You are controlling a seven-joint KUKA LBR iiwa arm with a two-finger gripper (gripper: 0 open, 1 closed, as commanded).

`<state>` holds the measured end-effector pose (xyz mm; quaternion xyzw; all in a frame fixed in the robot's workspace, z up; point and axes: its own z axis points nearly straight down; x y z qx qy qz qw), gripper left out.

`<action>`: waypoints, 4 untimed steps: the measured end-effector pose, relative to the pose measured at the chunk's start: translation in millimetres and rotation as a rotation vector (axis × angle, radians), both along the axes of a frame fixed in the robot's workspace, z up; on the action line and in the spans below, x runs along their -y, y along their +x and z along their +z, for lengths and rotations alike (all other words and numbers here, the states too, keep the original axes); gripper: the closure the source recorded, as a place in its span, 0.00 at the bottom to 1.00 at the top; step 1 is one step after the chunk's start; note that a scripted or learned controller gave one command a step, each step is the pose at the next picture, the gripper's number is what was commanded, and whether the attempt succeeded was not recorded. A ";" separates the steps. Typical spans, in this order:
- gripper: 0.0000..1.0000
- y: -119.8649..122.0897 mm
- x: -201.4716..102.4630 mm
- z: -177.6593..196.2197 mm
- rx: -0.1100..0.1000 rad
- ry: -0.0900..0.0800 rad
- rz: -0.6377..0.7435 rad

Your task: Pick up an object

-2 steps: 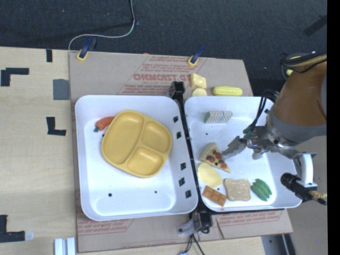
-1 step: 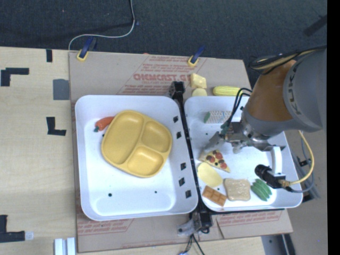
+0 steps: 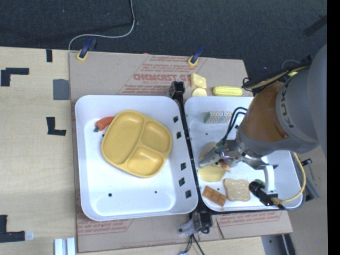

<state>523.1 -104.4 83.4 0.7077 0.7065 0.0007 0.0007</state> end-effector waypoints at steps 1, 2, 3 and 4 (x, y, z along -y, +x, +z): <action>0.00 58.5 -7.8 2.1 0.001 -0.001 0.005; 0.00 144.1 -5.8 0.6 -0.024 0.002 0.002; 0.00 141.9 -6.3 -0.2 -0.019 -0.001 0.000; 0.00 104.0 29.4 63.4 0.000 -0.003 -0.001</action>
